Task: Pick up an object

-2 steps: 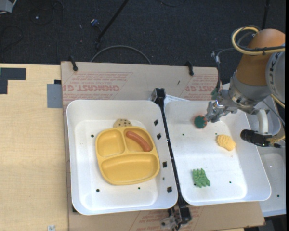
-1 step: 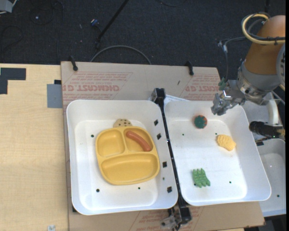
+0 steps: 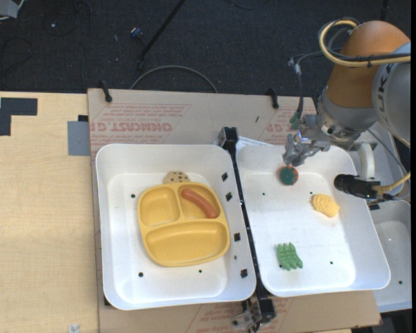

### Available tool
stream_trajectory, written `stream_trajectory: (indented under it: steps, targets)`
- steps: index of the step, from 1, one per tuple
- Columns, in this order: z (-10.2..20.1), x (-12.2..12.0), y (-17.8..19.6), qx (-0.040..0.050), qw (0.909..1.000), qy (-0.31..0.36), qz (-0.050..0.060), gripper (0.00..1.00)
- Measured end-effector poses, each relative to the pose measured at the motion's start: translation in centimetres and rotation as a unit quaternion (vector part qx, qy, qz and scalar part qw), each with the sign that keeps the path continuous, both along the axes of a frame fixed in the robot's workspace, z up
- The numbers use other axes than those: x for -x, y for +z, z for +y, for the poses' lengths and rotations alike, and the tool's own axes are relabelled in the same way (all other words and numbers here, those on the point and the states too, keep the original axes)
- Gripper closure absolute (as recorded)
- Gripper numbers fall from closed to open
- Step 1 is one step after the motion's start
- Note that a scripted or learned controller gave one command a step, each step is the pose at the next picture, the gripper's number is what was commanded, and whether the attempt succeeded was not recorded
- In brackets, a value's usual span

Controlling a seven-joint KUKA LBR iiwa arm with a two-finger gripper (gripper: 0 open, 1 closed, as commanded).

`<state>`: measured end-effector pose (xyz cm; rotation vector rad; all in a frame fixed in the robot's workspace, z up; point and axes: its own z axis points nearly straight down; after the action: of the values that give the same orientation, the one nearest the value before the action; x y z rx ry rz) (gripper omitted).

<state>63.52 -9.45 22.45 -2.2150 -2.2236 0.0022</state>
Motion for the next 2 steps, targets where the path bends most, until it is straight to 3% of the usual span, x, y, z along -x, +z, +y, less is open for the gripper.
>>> stream_trajectory:
  steps: [2]
  targets:
    - [10.6, -0.4, 0.0, -0.0001, 1.0000, 0.001, -0.001, 1.00]
